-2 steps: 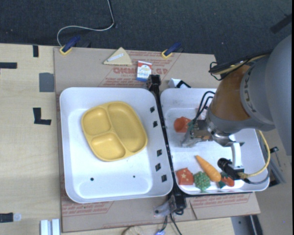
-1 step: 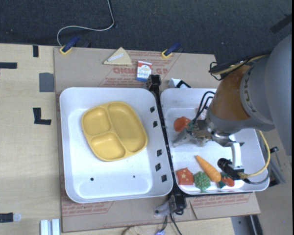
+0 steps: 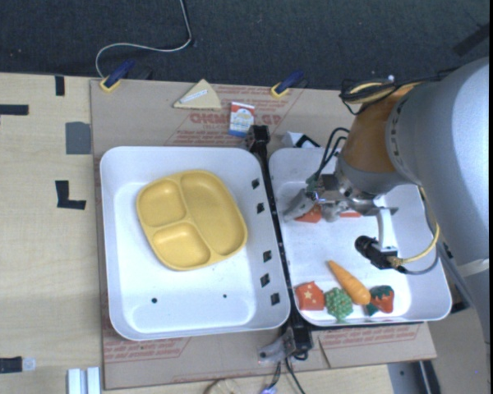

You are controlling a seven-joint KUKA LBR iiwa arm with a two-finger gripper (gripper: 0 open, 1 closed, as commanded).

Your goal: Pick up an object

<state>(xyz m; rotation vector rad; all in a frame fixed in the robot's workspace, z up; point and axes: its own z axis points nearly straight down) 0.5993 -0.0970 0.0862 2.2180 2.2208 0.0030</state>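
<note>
The grey arm with an orange band above the wrist (image 3: 378, 142) reaches in from the right and comes down over the far part of the right shallow white bin (image 3: 411, 302). Its two-finger gripper (image 3: 316, 206) sits low over the bin floor, just beside a small red-orange object (image 3: 310, 215). That object is partly covered by the gripper hardware, so its shape is hard to make out. I cannot tell if the gripper touches it, nor whether the fingers are apart or together: metal parts and cables crowd that spot.

Near edge of the right bin, in a row: a small red block-shaped toy (image 3: 311, 295), a green knobbly toy (image 3: 339, 304), an orange carrot-shaped toy (image 3: 349, 282) lying at a slant, and a red toy with a green top (image 3: 381, 299). The green one touches the carrot. The arm's bulk hides the right side of this bin.

The left shallow white bin (image 3: 123, 302) holds a yellow plastic tray with three compartments (image 3: 191, 218), lying flat, towards the far side.

On the brown cardboard surface (image 3: 148, 109) beyond the bins: a pale wedge-shaped piece (image 3: 199, 95) and a small red and white carton (image 3: 241, 118). Print on the carton is too small to read.
</note>
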